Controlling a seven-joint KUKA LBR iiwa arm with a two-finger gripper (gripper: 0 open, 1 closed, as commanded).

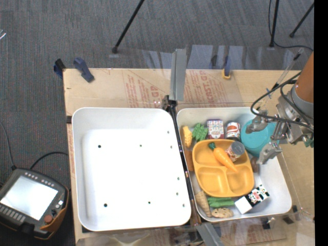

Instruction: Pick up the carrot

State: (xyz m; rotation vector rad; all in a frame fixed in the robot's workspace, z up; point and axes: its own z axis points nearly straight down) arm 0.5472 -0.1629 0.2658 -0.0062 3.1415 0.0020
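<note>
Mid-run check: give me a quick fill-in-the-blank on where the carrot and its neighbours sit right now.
1. The carrot lies on the ____ tray.
2. That tray sits in the ____ bin as the camera sees it.
3. A small can sits beside the carrot's ____ end.
4. The teal cup stands on the side of the tray nearest the ____.

Missing words: yellow; right; upper; gripper

A robotics lab: tripod legs [132, 19], teach pendant [32, 203], carpet.
</note>
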